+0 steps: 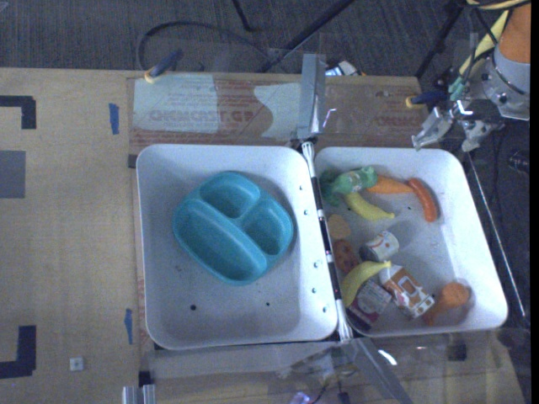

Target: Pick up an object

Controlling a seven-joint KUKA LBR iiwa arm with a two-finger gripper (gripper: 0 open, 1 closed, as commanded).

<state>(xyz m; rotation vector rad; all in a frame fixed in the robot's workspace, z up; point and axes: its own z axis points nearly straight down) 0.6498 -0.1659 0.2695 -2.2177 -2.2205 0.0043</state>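
I am hanging my pincer just outside the far right corner of the right bin, and its two pale fingers are standing apart with nothing between them.

Two shallow white bins are sitting side by side on the bench, both smooth plastic with rounded corners. The left bin is carrying one thing: a teal divided plate, glossy, rounded and split into three compartments, lying near its middle.

The right bin is holding the toy food I could pick. Along its far edge I am counting one green leafy piece, one orange carrot tapering beside it, and one orange-red sausage shape lying aslant toward the right edge. Two yellow bananas are showing: one small banana just below the green piece, and one larger banana curving near the left edge. Between them one small tin can is lying tilted. Two brownish round pieces are lying against the left edge, too blurred to name. Near the front edge one printed carton is resting against a dark packet, and one round orange fruit is sitting by the front right corner.

My arm is being cut off by the picture's right edge.
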